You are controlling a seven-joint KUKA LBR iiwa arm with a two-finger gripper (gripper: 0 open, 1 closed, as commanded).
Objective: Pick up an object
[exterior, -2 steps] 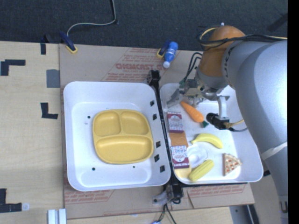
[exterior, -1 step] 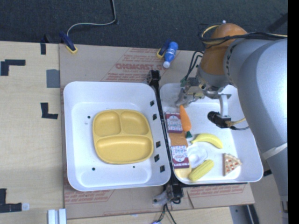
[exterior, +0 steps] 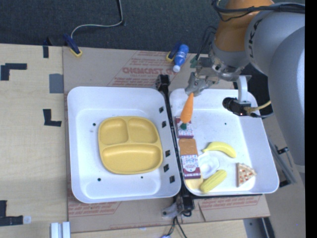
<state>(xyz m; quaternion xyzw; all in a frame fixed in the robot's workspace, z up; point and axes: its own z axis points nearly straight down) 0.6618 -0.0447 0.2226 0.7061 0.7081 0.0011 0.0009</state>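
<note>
While the gripper [exterior: 194,89] grasps the toy carrot [exterior: 186,109] by its top over the right bin [exterior: 257,133], the lift looks underway, calling for a steady vertical raise.

Readable text: red print "CHEMCAST" on the brown cardboard sheet [exterior: 130,71] under the bins, upper middle of the frame, slanted just above the left white bin [exterior: 79,133]. More red print on the same cardboard along the bottom edge, too small to read. Small box [exterior: 190,165] in the right bin has a printed label, illegible.
</note>
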